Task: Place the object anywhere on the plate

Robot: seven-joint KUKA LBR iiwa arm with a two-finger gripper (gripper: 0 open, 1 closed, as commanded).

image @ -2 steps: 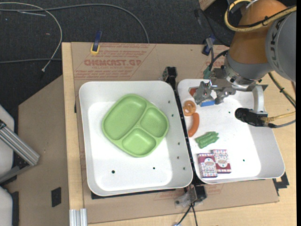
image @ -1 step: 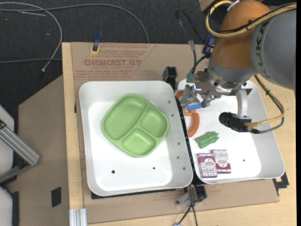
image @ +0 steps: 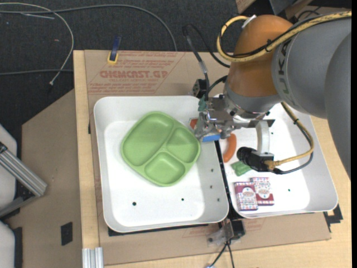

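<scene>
A green three-compartment plate [image: 160, 148] lies in the left bin [image: 111, 194], with nothing on it. My gripper [image: 211, 126] hangs over the divider between the two bins, just off the plate's right rim. A small blue piece [image: 210, 138] shows at its lower edge and a red-orange bit [image: 193, 123] at its left; I cannot tell whether either is held. An orange carrot-shaped object [image: 228, 147] lies just right of the gripper in the right bin [image: 312, 188].
The right bin also holds a small green object [image: 241, 168] and a red-and-white printed packet [image: 253, 195] near its front edge. The arm's wrist and a black cable fitting [image: 254, 158] hang over that bin. Cardboard lies under both bins.
</scene>
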